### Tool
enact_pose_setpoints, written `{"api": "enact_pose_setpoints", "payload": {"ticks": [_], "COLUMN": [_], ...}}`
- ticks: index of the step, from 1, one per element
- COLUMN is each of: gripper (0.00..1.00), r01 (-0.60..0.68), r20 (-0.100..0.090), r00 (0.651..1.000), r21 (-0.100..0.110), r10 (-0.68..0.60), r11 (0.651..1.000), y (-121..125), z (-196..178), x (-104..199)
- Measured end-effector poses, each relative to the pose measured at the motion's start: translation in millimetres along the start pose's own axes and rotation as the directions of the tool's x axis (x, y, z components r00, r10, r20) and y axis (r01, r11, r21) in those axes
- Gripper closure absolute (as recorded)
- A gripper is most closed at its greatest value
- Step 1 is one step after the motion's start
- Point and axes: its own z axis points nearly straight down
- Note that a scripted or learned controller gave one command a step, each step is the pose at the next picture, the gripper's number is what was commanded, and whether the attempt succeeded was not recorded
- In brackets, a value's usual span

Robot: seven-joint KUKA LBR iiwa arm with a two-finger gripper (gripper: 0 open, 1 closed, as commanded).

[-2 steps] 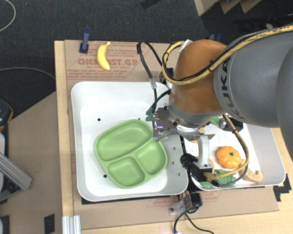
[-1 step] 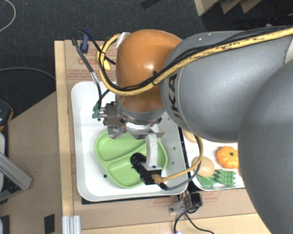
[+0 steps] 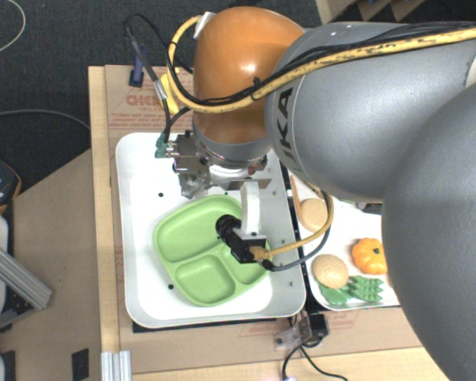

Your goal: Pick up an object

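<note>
In the single overhead view, the grey arm [image 3: 381, 117] is seen reaching in from the right of the frame, with its orange band [image 3: 238, 62] filling the upper centre. The gripper [image 3: 195, 179] is set low over the upper part of the shallow white left bin [image 3: 131, 213], just above the top edge of a light green plastic dish with divided compartments [image 3: 202, 248]. That dish is laid flat in the middle and lower part of the left bin. Whether the gripper is wide, narrow or closed on anything cannot be told, since it is largely covered by the wrist. In the white right bin [image 3: 345, 232], at the lower right of the frame, a small orange toy pumpkin [image 3: 367, 255], a round beige item that may be a bread roll [image 3: 330, 270], a green ridged toy vegetable [image 3: 361, 290] and a pale egg-shaped object [image 3: 310, 211] are found close together. Both bins are borne by a brown bench [image 3: 107, 308].
</note>
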Motion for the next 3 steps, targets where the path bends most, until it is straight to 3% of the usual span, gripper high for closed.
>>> {"api": "enact_pose_setpoints", "payload": {"ticks": [1,2,3], "gripper": [1.0,1.0,1.0], "r01": [0.002,0.005,-0.004], "r20": [-0.007,0.004,-0.005], "r00": [1.0,1.0,1.0], "r21": [-0.016,0.013,-0.012], "r10": [-0.002,-0.005,0.004], "r11": [1.0,1.0,1.0], "y": [9,-52,-48], "z": [-219,-151,-282], "x": [-7,0,-45]}}
